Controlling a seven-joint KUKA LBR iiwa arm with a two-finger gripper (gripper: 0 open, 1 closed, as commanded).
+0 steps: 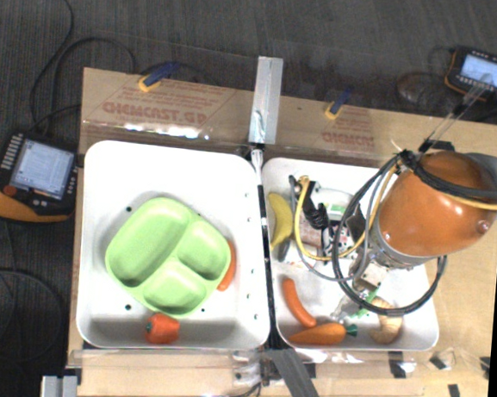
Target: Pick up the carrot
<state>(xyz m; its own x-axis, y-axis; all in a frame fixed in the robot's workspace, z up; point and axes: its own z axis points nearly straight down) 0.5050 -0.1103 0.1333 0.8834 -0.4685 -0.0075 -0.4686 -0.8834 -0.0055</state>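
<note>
I am hovering my tool [353, 308] low over the near end of the right bin [425, 335], just above the carrot [316, 333]. The carrot is lying flat against the bin's near wall, green stem end pointing toward the tool, a hot dog [296, 301] just beside it. The wrist and cables are hiding the tip, so I cannot tell the tool's state. Judging this as the approach step: next I am needing to centre over the carrot's body, clear of the hot dog.

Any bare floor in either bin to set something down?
Left bin: bare white corners around the green tray, widest at its far-left corner. Right bin: crowded, with banana, carrot, sausage and the arm's cables.
</note>
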